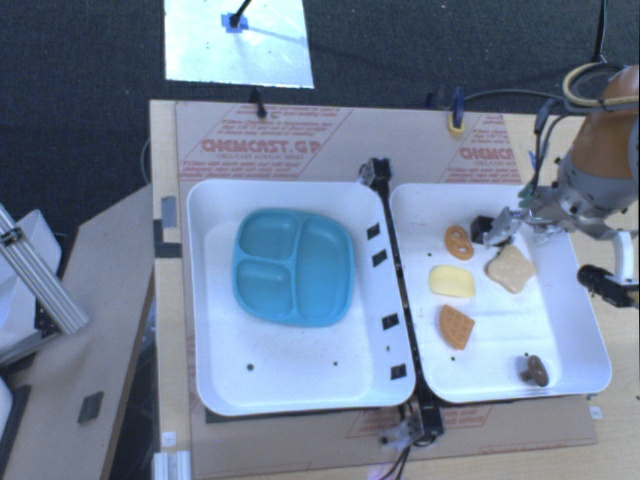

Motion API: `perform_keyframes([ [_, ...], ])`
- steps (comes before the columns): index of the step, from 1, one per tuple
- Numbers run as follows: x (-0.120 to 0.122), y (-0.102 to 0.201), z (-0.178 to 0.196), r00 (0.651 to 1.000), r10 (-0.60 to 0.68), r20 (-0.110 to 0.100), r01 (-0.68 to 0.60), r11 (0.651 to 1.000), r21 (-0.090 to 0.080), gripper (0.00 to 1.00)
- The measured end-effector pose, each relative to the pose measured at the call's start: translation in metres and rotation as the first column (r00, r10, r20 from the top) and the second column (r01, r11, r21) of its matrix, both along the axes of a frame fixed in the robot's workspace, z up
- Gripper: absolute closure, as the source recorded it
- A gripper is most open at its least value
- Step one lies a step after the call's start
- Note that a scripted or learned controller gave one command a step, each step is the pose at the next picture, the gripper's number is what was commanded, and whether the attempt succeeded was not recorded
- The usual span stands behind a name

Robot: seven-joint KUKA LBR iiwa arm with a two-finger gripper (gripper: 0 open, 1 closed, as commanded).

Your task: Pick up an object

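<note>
Camera view: tool [497, 228] low beside pretzel [459, 242], grip unclear.

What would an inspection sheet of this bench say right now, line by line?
Surface: bench bearing two white bins, left bin and right bin.
Job's things: in the right bin, pretzel, toast, yellow piece, waffle, brown lump.
Clutter: blue tray in the left bin.
Gripper: gripper low over the right bin, beside the pretzel; nothing seen between its fingers.
Cables: cable along the far edge.
Surroundings: white sheet on dark floor.
</note>
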State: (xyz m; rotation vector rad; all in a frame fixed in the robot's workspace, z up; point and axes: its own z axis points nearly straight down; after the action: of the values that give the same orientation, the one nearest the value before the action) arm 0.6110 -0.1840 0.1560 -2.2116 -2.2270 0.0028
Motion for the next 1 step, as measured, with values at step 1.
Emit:
perform_keyframes([
  [1,0.002,-0.0046,-0.062,1.0,-0.004,0.001,0.004,1.0,-0.001,0.0],
])
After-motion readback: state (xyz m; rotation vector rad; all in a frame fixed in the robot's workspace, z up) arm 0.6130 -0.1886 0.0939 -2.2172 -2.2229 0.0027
